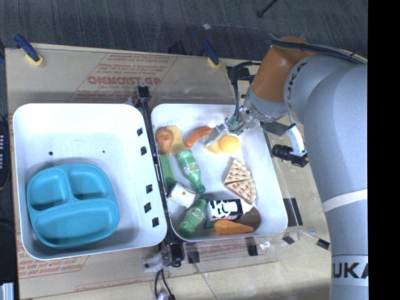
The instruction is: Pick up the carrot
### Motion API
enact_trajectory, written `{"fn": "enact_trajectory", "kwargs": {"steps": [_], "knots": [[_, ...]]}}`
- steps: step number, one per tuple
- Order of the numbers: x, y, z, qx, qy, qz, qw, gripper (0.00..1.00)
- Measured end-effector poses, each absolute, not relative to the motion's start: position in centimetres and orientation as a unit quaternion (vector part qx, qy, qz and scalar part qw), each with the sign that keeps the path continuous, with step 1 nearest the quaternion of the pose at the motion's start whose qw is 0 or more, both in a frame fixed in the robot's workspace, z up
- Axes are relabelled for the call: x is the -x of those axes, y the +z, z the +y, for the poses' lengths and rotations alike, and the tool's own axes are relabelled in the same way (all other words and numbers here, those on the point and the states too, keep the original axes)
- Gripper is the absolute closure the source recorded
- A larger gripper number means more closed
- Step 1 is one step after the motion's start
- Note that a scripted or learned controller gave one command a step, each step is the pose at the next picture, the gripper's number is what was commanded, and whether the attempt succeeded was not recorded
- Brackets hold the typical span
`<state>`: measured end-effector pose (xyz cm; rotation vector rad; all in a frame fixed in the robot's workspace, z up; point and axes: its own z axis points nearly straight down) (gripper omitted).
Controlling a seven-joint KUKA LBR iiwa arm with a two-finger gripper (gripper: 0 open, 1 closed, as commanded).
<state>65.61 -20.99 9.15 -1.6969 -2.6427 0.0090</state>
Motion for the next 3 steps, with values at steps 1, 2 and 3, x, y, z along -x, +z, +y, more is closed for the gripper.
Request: {"fn": "enact_trajectory", "kwargs": {"steps": [1, 2, 3], "knots": [[-65.8, 10.4, -20.9, 0.537, 0.0029, -0.843, -0.001, 1.00], [-65.8, 10.4, -20.9, 0.537, 0.0032, -0.843, -0.001, 0.00], [-66.0, 11.5, -20.9, 0.536, 0.0032, -0.844, -0.003, 1.00]]}}
